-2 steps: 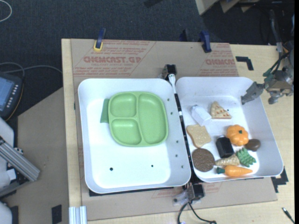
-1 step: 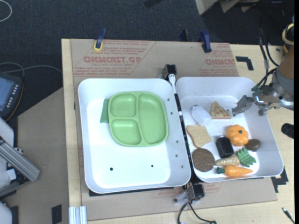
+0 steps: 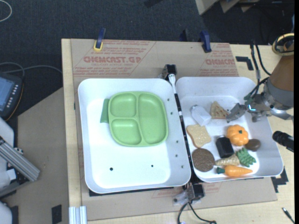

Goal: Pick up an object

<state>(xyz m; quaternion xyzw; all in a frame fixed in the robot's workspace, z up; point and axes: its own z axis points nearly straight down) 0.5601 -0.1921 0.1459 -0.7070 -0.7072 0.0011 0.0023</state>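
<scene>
arm: cut off at right edge | green cloth: mostly hidden under green plate

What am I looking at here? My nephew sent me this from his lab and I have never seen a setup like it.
This is one camera fixed above a workbench, looking down at a slant. A robot arm, grey with an orange band, reaches in from the right; its tool hangs over the right bin. Two shallow white bins sit side by side. The left bin holds a green divided plate. The right one holds toy food: a small pumpkin, a carrot, a slice of bread, a brown round patty and some other pieces. Nothing visibly sits between the tool's fingers, so it seems to hold nothing.
</scene>
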